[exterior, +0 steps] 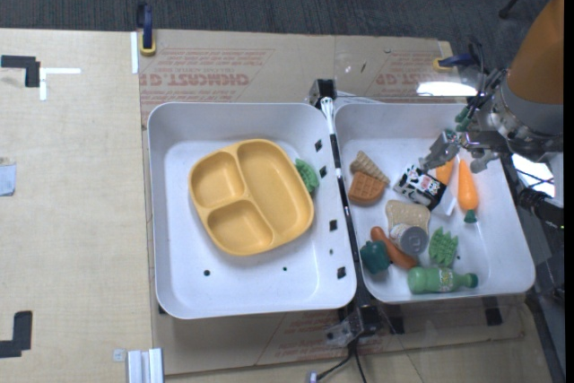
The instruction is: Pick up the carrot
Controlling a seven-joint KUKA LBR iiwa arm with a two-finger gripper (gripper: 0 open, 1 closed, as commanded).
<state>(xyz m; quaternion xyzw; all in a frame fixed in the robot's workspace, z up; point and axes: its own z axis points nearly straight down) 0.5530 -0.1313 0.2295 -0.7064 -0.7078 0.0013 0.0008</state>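
Gripper [468, 146] hangs at the right of the frame over the right bin [511, 269], just above the carrot [467, 186]; its grip state cannot be told.

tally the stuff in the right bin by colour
Orange: 3 - carrot, small orange piece, sausage
Green: 3 - bottle, leafy piece, dark green item
Tan or brown: 3 - waffle, cone piece, bread
Black and white: 1 - carton
Grey: 1 - can
Total: 11
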